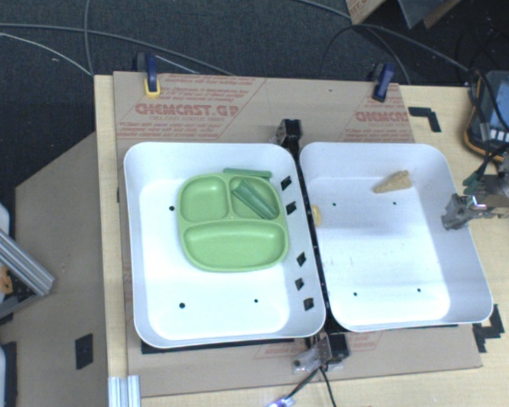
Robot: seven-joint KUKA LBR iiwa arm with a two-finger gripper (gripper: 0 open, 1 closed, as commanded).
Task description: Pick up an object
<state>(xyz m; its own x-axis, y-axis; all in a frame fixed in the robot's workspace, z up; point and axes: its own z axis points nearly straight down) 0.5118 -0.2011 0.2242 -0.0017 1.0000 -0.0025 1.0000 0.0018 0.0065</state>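
A tan, wedge-shaped piece [392, 181] lies in the right bin [424, 303] near its far wall. A small yellowish bit [316, 216] sits at that bin's left wall, by the divider. In the left bin [153, 295] a green divided plate [229, 244] holds a green oblong thing [254, 197] in its upper right compartment. My gripper [455, 214] shows as a small grey metal part over the right bin's right rim. It is well to the right of the tan piece, a little nearer the front, and touches nothing.
Both bins rest on a cardboard sheet [195, 108] held by blue clamps [152, 73] at the back. Black brackets [289, 131] join the bins along the middle. Cables and a dark device [492, 117] lie at the far right.
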